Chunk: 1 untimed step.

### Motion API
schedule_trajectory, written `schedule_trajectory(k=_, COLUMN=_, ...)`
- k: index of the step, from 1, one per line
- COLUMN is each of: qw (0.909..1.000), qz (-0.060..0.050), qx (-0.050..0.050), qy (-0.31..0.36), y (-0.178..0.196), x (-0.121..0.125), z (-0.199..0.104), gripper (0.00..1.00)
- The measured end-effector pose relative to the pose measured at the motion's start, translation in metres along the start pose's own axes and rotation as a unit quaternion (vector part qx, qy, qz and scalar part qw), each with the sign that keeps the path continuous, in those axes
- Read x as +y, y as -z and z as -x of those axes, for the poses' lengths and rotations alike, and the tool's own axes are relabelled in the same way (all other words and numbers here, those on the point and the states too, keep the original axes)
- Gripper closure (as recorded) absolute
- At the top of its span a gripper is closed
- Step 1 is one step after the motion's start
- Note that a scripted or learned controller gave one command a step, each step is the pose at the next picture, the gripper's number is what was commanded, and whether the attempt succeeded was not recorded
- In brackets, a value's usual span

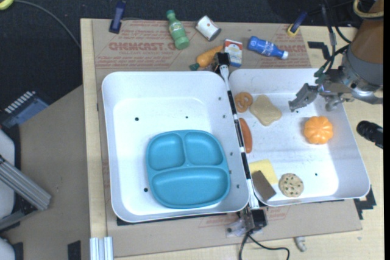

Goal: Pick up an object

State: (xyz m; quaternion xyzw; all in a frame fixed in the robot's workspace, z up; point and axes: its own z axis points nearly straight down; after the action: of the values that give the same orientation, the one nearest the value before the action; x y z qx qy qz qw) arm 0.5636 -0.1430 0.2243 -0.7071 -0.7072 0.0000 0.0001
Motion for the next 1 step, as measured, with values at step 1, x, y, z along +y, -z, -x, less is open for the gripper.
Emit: schedule_trajectory(k=1, qw=1.0, qz=-0.001, qx=0.0, qy=0.0, y=-0.1121, x=0.0135, z=0.0749, gripper=0.0)
